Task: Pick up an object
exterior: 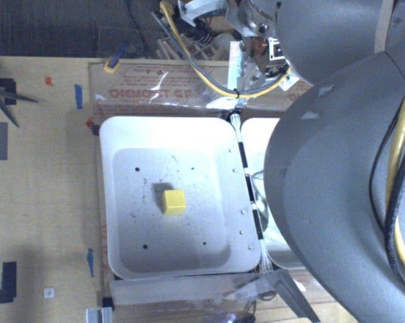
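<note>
A small yellow block [174, 201] sits alone near the middle of the left bin [122, 140], free to be grabbed from above, while the grey arm [344, 153] looms over the right bin [256, 133], its jaws' state impossible to tell.

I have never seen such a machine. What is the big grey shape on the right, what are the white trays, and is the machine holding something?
The picture comes from one fixed camera above a bench, looking down at a slant. The big grey shape is a robot arm reaching in from the right, so close to the camera that it looks huge. It covers most of the right bin. The two white trays are shallow bins standing side by side. In the left bin lies a small yellow block, alone near the middle, with nothing touching it. The arm's claw, the part that grasps, is hidden here, so I cannot tell whether it holds anything.
</note>
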Tool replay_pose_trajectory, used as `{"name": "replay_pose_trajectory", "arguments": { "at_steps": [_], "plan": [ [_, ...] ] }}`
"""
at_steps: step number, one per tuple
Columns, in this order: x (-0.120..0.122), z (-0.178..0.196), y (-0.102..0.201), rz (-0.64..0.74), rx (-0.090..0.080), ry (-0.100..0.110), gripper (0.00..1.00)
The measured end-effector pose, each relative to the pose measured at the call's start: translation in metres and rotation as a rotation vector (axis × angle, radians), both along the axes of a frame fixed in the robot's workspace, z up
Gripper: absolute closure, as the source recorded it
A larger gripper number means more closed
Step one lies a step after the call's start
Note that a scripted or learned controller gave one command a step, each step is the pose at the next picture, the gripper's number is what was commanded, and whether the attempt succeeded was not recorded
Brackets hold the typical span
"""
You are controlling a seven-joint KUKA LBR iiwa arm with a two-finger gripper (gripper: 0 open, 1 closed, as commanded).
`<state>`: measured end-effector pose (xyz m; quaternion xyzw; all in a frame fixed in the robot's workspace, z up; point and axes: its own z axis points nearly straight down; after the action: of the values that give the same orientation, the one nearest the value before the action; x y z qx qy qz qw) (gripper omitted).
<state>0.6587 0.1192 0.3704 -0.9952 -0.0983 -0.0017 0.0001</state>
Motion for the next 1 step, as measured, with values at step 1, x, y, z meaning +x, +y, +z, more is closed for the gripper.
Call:
{"name": "replay_pose_trajectory", "arguments": {
  "at_steps": [1],
  "plan": [
    [0.0008,0.0103,-0.0020,-0.004,0.000,-0.003,1.00]
  ]
}}
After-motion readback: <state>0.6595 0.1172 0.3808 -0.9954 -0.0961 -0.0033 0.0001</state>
